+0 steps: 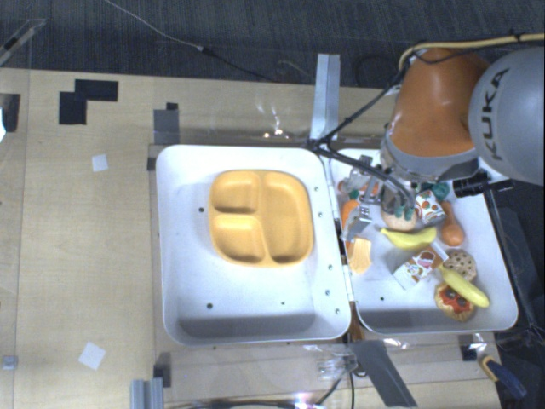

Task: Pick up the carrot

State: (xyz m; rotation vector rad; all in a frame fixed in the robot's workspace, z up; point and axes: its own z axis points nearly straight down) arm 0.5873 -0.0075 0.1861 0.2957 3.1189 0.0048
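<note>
The carrot (451, 231) is an orange oblong lying near the right wall of the right bin (502, 313), pointing toward the front. My gripper (368, 204) hangs low over the left part of that bin, well to the left of the carrot and apart from it. A small orange piece (349, 208) sits just beside the gripper by the bin's left wall, partly hidden, and I cannot tell what it is. The grey and orange arm covers the back of the bin.
The right bin is crowded: a cheese wedge (360, 255), a banana (409, 239), a small carton (417, 267), a cookie (460, 264), a second banana (465, 289). The left bin (183, 296) holds a yellow divided plate (260, 216).
</note>
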